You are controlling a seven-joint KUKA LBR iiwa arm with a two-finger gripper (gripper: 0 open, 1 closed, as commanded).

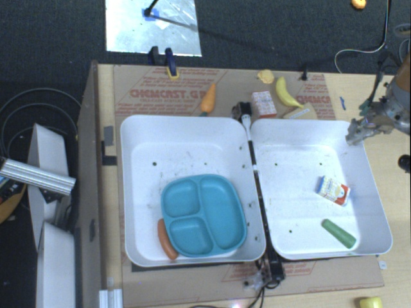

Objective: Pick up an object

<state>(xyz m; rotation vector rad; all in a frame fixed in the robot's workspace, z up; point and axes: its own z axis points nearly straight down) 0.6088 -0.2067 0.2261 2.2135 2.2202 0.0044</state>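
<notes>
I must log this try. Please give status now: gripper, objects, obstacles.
Gripper over right bin's far right rim, nothing seen held. Small carton and green piece lie in that bin, apart. Nothing over them.

Banana (286,93) and carrot (208,98) on cardboard behind the bins, metal sheet (154,18) on dark floor

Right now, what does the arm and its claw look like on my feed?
At the right edge, the arm shows a grey metallic wrist with an orange-brown patch above it. The claw is a small grey metal piece beside the right bin's far corner. A thin black cable hangs nearby.
</notes>
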